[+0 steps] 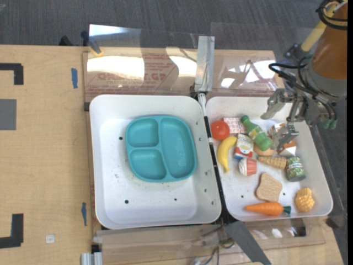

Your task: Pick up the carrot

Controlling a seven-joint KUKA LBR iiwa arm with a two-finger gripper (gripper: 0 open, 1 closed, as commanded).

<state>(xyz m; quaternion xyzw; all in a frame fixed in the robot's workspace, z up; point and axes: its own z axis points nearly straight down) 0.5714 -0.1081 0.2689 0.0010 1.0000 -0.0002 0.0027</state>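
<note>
The carrot (266, 208), orange with a green stub at its right end, lies flat near the front edge of the right bin (322, 164). A bread slice (268, 187) sits just behind it and a corn cob (304, 199) to its right. My gripper (283, 114) hangs over the back right part of the same bin, far behind the carrot, above a cluster of small toy foods. It is open, its two fingers spread with nothing between them.
The right bin also holds a tomato (220, 129), a banana (225, 151), a green bottle (257, 132), a waffle cone (273, 161) and a green packet (295, 169). A teal divided plate (161, 147) lies in the left bin (105, 164).
</note>
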